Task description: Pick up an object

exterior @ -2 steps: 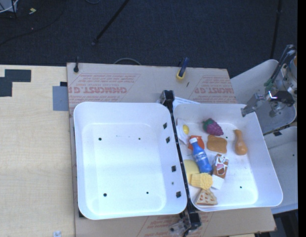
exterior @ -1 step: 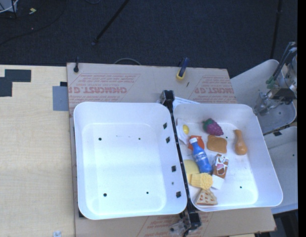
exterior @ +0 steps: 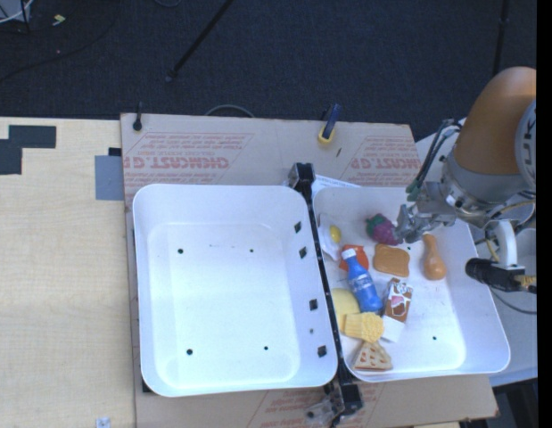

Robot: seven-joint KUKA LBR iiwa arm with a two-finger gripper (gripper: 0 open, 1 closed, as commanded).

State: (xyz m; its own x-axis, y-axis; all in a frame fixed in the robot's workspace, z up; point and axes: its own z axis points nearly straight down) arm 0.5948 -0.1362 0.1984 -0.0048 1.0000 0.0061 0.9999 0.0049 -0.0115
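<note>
The arm (exterior: 494, 141) reaches in from the right, its orange band high above the right bin (exterior: 472, 346). The hand (exterior: 416, 226) hangs low over the far part of that bin, just right of a purple lump (exterior: 380, 229) and just above a tan slab (exterior: 391, 259). Whether its fingers stand apart or together cannot be told; they are dark and small against the clutter, and nothing shows plainly between them.

All the loose things lie in the right bin. A blue bottle (exterior: 363, 286) with a red cap lies slantwise near the bin's left wall, and a small yellow piece (exterior: 334, 234) sits beyond it, close to the divider. The tan slab rests just right of the bottle's cap end. An orange-brown peg (exterior: 432, 257) lies right of the slab, near the hand. A small red and white carton (exterior: 399, 303) lies beside the bottle's lower end. Nearer the front, a yellow waffle (exterior: 364, 326) sits against a pale yellow block (exterior: 344, 303), and a triangular wedge (exterior: 372, 358) lies at the front rim.

The left bin (exterior: 151, 283) stands beside the right one, their rims touching along the middle. Both rest on a cardboard sheet (exterior: 222, 154) on the desk (exterior: 53, 283). A yellow and blue clamp (exterior: 328, 127) grips the cardboard's far edge.
</note>
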